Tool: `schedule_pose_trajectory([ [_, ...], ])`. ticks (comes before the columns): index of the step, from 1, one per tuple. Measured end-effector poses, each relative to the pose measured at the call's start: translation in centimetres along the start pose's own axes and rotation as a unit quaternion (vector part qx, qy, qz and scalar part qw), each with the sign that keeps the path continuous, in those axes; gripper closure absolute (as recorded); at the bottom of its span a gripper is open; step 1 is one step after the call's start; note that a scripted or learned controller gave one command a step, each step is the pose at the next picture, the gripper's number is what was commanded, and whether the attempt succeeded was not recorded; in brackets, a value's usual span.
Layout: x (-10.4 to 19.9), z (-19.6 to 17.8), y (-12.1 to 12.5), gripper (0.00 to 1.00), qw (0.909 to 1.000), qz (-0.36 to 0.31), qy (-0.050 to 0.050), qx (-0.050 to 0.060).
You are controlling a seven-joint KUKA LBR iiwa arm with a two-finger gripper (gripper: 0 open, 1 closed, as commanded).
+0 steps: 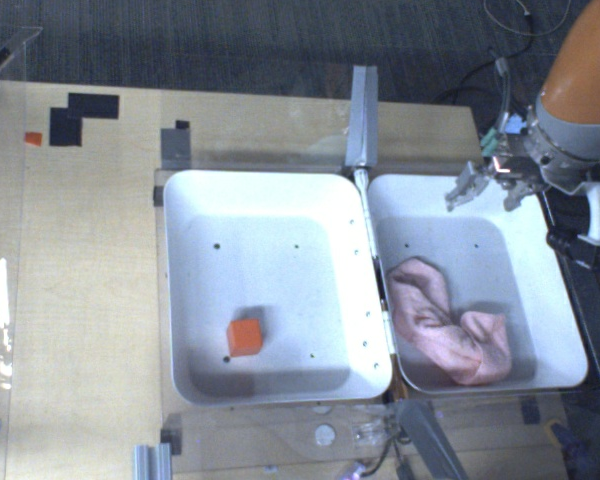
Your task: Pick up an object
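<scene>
A small orange block (245, 337) lies in the left bin (195, 218), toward its near left corner. A crumpled pink cloth (448, 323) lies in the right bin (540, 268), toward the near side. My gripper (491, 189) hangs over the far edge of the right bin, well above and beyond the cloth. Its two fingers are spread apart with nothing between them.
A metal divider post (361, 118) rises at the back between the two bins. Black markers (78, 116) and a small orange tag (33, 139) sit on the bench at far left. Cables (510, 13) trail behind the arm at upper right.
</scene>
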State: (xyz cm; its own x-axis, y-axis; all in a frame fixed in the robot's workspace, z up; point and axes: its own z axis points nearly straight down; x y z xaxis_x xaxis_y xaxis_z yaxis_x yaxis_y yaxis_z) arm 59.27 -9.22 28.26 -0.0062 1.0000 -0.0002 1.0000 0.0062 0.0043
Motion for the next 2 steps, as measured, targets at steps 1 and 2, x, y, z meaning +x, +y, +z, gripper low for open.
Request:
schedule_pose_trajectory([
  [1, 0.2, 15.9, 0.4, 0.0, 0.9995, -0.032, 0.0, 0.0],
  [2, 2.2, 9.6, -0.4, 0.0, 0.9981, -0.062, 0.0, -0.003],
])
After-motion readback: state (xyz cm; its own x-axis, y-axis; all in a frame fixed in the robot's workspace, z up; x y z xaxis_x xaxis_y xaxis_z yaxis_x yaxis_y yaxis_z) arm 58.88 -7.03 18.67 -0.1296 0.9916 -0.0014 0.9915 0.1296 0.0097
